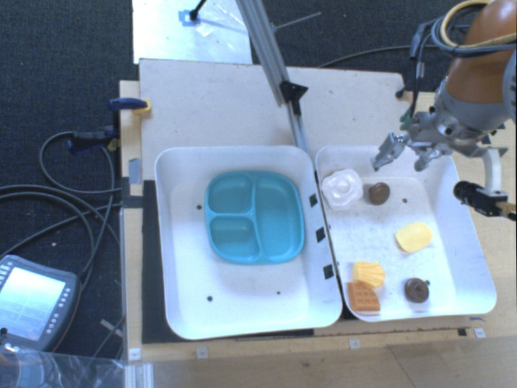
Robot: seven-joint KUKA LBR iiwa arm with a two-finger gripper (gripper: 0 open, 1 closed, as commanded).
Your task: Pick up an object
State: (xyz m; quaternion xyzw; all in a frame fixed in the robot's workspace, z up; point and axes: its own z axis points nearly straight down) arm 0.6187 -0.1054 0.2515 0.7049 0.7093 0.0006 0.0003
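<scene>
My gripper [404, 157] hangs over the far edge of the right bin [464, 217], its two fingers spread open with nothing between them. Just below it lie a brown round piece [378, 192] and a white crumpled object [342, 187]. A yellow chip-like piece [414, 237] rests mid-bin. Near the front sit a yellow shell-shaped piece [369, 274], an orange waffle [363, 297] and a second brown round piece [416, 290].
The left bin [182, 241] holds a teal divided plate [254, 217]. A slanted metal pole [266, 39] crosses the bench toward the gap between the bins. Cables and a pendant [32, 297] lie on the floor at left.
</scene>
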